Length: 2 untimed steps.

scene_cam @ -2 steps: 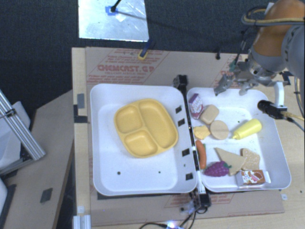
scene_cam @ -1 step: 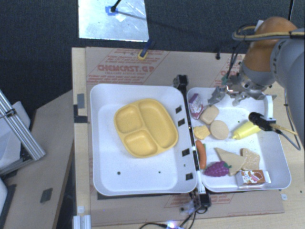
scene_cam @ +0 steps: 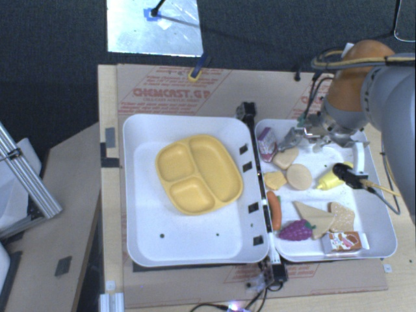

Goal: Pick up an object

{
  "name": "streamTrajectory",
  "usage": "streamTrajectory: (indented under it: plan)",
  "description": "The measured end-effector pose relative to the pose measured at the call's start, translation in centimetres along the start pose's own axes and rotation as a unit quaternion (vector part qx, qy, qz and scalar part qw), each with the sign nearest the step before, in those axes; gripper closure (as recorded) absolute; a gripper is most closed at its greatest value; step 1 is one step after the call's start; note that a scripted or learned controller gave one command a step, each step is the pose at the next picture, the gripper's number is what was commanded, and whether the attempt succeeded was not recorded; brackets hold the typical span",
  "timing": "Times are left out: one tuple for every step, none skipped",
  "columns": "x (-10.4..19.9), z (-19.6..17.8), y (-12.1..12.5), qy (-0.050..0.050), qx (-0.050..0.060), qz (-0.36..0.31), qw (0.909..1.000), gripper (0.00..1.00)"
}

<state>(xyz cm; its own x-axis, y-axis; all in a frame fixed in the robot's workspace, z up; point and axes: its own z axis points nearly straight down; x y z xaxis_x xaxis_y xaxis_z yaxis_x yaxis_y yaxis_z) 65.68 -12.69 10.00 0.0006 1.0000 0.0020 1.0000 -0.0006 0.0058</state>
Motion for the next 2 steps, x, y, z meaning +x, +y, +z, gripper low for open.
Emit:
streamTrajectory:
  plan:
    - [0.0, 1.4, 0.2, -0.001, 0.001, -0.003, 1.0, 0.0]
    - [0.1, 0.4, 0.2, -0.001, 0.001, -0.003, 1.0, 1.0]
